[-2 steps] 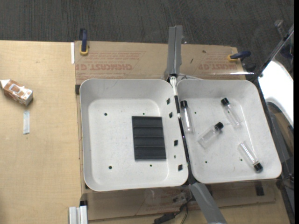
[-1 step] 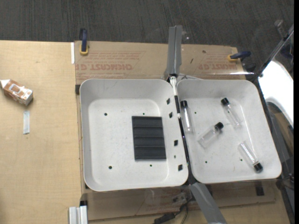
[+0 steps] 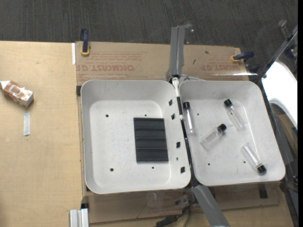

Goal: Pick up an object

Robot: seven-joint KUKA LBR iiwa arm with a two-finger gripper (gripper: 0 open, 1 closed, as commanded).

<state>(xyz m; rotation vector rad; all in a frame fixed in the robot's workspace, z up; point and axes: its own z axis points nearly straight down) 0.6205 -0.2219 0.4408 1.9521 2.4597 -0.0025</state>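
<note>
A black ribbed rectangular block (image 3: 150, 139) lies flat in the middle of the left bin (image 3: 94, 126). The right bin (image 3: 265, 126) holds several clear vials with black caps. One vial (image 3: 188, 118) lies along the bin's left wall, another (image 3: 235, 113) at the upper middle. A third vial (image 3: 214, 135) rests near the centre, and one more (image 3: 253, 159) sits at the lower right corner. All lie on their sides, apart from each other.
A small orange-and-white box (image 3: 18, 93) and a white strip (image 3: 26, 124) lie on the wooden bench at the far left. Clamps (image 3: 84, 42) (image 3: 241, 57) hold the cardboard behind the bins. A grey post (image 3: 176, 51) rises between the bins at the back.
</note>
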